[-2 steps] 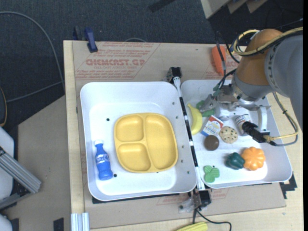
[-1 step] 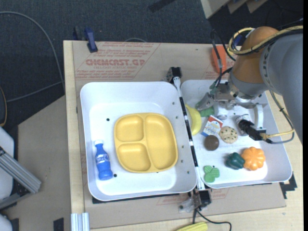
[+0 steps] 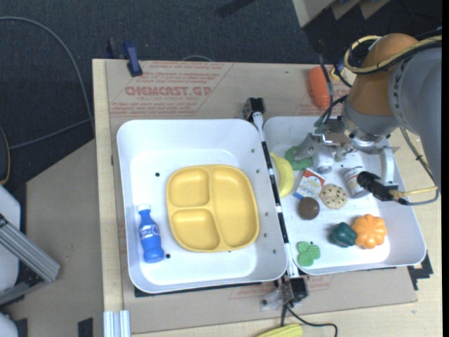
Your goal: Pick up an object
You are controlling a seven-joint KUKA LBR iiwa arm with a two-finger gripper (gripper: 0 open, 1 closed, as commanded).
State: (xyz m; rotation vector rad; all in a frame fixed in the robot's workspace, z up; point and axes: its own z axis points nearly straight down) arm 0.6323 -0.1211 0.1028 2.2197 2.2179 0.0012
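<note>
Over the right bin's (image 3: 403,248) far edge, the gripper (image 3: 324,146) is hovering, its grasp state impossible to tell. Nearest, the small carton (image 3: 309,186) is lying beside the banana (image 3: 284,175); likely light, stiff, best pinched across its flat sides.

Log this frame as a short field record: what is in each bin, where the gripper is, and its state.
left bin: yellow divided plate, blue bottle
right bin: banana, cookie, brown round item, orange pumpkin, dark green pepper, light green item, small red-and-white packet
gripper: low over the right bin's far part, beside the banana
gripper state: cannot tell
held object: none visible
</note>
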